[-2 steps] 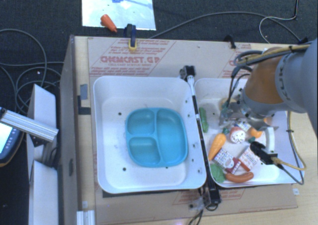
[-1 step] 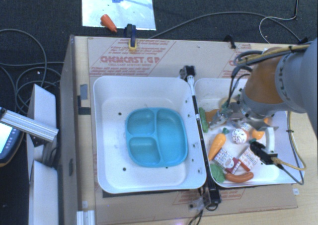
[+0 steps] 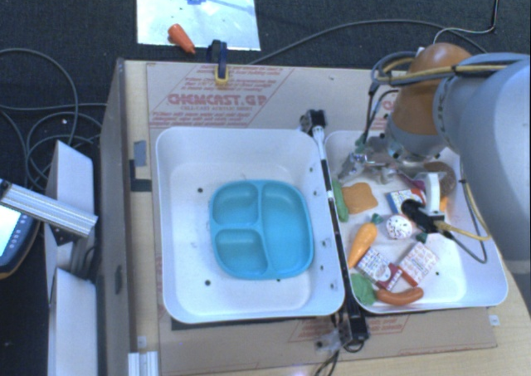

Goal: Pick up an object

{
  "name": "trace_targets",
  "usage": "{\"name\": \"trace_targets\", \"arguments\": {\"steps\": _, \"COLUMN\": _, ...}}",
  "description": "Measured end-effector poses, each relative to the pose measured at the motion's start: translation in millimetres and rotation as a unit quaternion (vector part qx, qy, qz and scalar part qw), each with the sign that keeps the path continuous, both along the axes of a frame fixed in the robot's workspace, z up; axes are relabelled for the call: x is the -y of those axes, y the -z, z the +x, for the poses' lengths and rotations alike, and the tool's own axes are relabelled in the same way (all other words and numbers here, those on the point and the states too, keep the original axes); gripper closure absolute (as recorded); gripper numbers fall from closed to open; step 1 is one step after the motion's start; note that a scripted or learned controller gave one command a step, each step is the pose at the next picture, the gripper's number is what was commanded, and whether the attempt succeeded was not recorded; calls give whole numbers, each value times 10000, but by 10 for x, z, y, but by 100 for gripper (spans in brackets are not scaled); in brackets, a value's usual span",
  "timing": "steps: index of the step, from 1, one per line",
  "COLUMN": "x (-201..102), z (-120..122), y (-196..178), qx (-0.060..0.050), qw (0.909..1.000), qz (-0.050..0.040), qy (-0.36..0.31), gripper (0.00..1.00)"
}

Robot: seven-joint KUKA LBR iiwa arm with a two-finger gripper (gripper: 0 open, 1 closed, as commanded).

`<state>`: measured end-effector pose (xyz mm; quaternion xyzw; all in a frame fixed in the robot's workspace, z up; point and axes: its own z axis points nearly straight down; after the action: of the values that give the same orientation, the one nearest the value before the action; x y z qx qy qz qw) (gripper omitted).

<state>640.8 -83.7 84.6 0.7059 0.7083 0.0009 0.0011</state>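
Observation:
The right bin (image 3: 489, 287) holds several small toys. Among them are an orange-brown flat slice (image 3: 359, 197), a toy carrot (image 3: 362, 242), a white speckled ball (image 3: 398, 227), a red sausage (image 3: 400, 295) and two red-and-white packets (image 3: 419, 260). My gripper (image 3: 365, 167) hangs below the orange wrist band (image 3: 427, 92), over the bin's far left corner, just above the slice. It stands open and I see nothing between its fingers. The arm hides the bin's far right part.
The left bin (image 3: 178, 200) contains a blue divided plate (image 3: 261, 229). A green stick (image 3: 340, 202) lies along the wall between the bins. Behind the bench, an orange piece (image 3: 180, 34) rests on a white sheet (image 3: 199, 1). Cables trail across the dark floor.

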Motion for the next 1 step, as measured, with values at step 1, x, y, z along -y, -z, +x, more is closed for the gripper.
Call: {"name": "trace_targets", "arguments": {"steps": 1, "x": 231, "z": 284, "y": -238, "qx": -1, "qw": 10000, "qz": -3, "qy": -2, "gripper": 0}}
